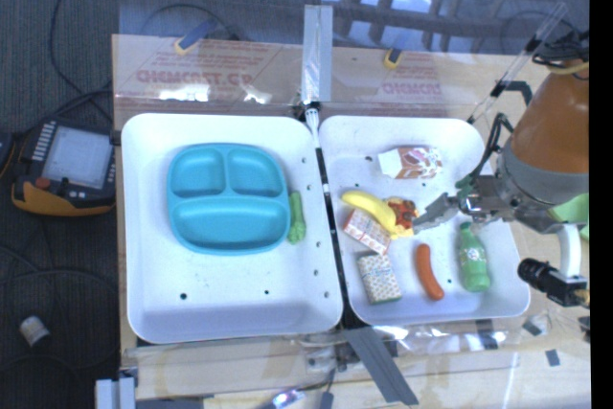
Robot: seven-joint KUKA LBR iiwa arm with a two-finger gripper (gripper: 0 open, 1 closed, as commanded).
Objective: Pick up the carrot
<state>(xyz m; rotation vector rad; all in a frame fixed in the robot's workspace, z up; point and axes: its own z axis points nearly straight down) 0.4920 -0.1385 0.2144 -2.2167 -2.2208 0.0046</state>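
Note:
The carrot (429,271), a short orange-red stick, lies in the right bin (498,306) near its front wall, between a small patterned box (380,278) and a green bottle (471,259). My gripper (433,210) reaches in from the right and hangs over the middle of that bin. Its tip is beside the banana (369,206) and a small red item (403,209). The gripper is above and behind the carrot, apart from it, and nothing shows in its grasp.
A white and brown carton (412,162) lies at the back of the right bin, and a striped packet (366,230) sits under the banana. The left bin (153,302) holds a blue divided plate (228,196) and a green vegetable (297,217) by the dividing wall.

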